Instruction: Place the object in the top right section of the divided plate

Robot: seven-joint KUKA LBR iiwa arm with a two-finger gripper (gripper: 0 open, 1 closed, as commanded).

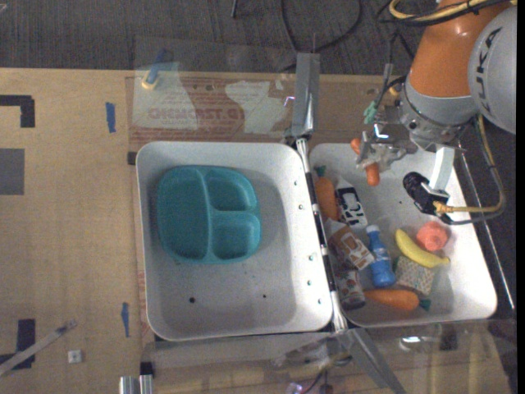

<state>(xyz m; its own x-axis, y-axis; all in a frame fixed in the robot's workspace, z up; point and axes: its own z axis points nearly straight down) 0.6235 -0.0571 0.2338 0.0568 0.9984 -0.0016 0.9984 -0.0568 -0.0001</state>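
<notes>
banana (419,249) | blue bottle (380,263) | carrot (395,299) | pink ball (432,235) | right bin (476,298)

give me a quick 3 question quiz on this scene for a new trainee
1. True or false: the teal divided plate lies in the right bin.
2. Which item lies nearest the banana? A) the pink ball B) the carrot by the divider C) the blue tape on the bench
3. Fill in: the gripper hangs over the ___ bin.

Key
1. False. The plate lies in the left bin.
2. A. The pink ball is right beside the banana.
3. Right. It hangs over that bin's far end, with a small orange object at its fingers.
</notes>
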